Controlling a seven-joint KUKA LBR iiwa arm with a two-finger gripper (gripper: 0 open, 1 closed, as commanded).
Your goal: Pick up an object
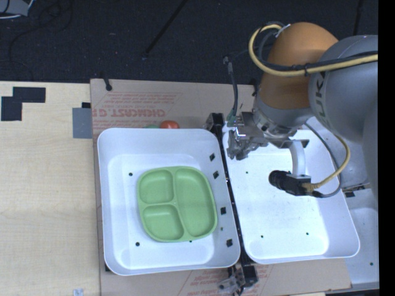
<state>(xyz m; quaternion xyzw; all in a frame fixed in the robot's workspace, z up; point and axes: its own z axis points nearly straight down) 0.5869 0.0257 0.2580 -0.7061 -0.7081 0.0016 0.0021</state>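
Observation:
A light green divided plate [177, 203] with three compartments lies flat in the left white bin [117, 159]. My gripper [238, 147] hangs over the upper left corner of the right bin [336, 239], close to the divider between the two bins. It is to the right of the plate and above it in the view, apart from it. Nothing shows in the gripper. The grey arm with its orange band [296, 54] covers the far part of the right bin.
A small red object [169, 125] peeks over the far rim of the left bin, with a bit of green beside it. A black cable fitting [289, 182] on a yellow hose hangs from the arm above the right bin's floor. Cardboard lies under both bins.

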